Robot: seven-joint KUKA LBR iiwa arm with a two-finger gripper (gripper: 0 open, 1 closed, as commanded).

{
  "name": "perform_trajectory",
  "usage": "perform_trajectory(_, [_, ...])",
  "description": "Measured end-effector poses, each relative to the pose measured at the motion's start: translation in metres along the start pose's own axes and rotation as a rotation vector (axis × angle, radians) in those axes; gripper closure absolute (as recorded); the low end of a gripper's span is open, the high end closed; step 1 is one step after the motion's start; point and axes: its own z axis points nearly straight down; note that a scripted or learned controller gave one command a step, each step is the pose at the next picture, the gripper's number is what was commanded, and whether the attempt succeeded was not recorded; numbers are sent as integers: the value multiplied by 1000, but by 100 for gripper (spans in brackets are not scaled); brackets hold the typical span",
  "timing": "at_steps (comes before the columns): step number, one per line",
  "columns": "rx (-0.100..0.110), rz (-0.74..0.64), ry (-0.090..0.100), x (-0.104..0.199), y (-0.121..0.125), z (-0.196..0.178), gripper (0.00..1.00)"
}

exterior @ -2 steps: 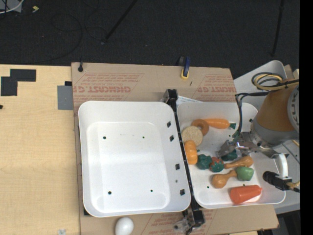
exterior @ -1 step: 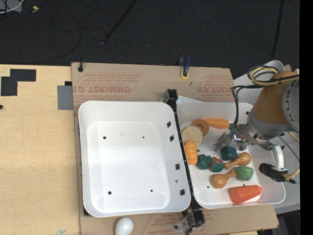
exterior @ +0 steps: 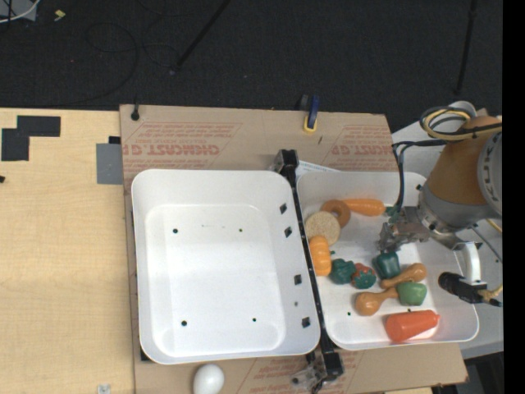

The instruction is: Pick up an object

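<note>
Small toy foods (exterior: 361,273) lie clustered together in the right bin (exterior: 459,335).

We count two white bins (exterior: 215,347), about nine toy foods (exterior: 410,325), one white ball (exterior: 208,378), one gripper (exterior: 397,235).
</note>
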Motion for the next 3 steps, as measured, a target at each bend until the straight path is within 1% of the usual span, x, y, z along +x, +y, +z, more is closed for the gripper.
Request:
perform_trajectory(1, [-1, 1, 0, 0, 0, 0, 0])
perform_trajectory(2, [-6, -8, -3, -21, 50, 10, 0])
perform_trajectory(3, [-2, -8, -1, -21, 48, 9, 0])
